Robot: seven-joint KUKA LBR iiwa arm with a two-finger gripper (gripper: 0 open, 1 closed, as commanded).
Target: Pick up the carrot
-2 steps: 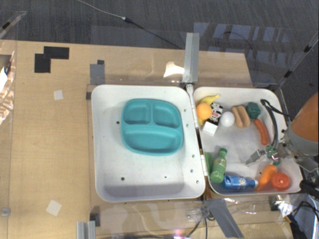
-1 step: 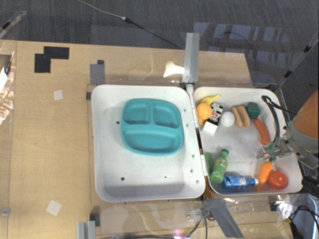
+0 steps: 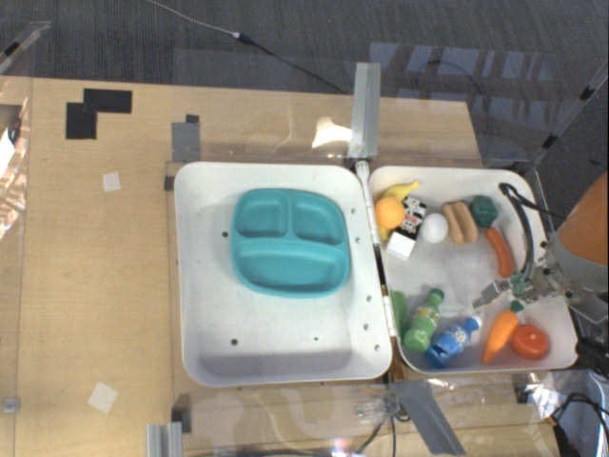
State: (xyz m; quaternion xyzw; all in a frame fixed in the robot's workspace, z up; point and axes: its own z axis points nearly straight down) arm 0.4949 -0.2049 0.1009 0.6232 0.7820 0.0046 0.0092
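The pale wooden worktop (image 3: 86,284) carries black angular patches near its far left corner and two small pale squares of tape. On it sit two shallow white bins with rounded corners, side by side. The left bin (image 3: 205,331) holds a teal plastic divided plate (image 3: 289,242) — smooth, with three moulded compartments — lying flat near its middle.

The right bin (image 3: 476,181) is crowded. Along its left side lie a round orange fruit (image 3: 389,214) with a yellow banana (image 3: 401,190) just behind it, a small black-and-white block (image 3: 411,217) and a white cube (image 3: 401,246). Further right sit a white egg-shaped piece (image 3: 434,228), a tan hot-dog bun (image 3: 461,223), a dark green lump (image 3: 483,209) and a reddish sausage (image 3: 499,250). Toward the near edge lie a green bottle (image 3: 423,322) and a blue bottle (image 3: 453,340), both tipped on their sides.

The carrot (image 3: 500,334) — a tapered orange cone with a green top — lies in the right bin's near right corner, touching a glossy red tomato (image 3: 531,341). The gripper (image 3: 511,290) hangs just above the carrot's green end; its thin metal fingers (image 3: 488,295) look spread apart, with nothing between them.
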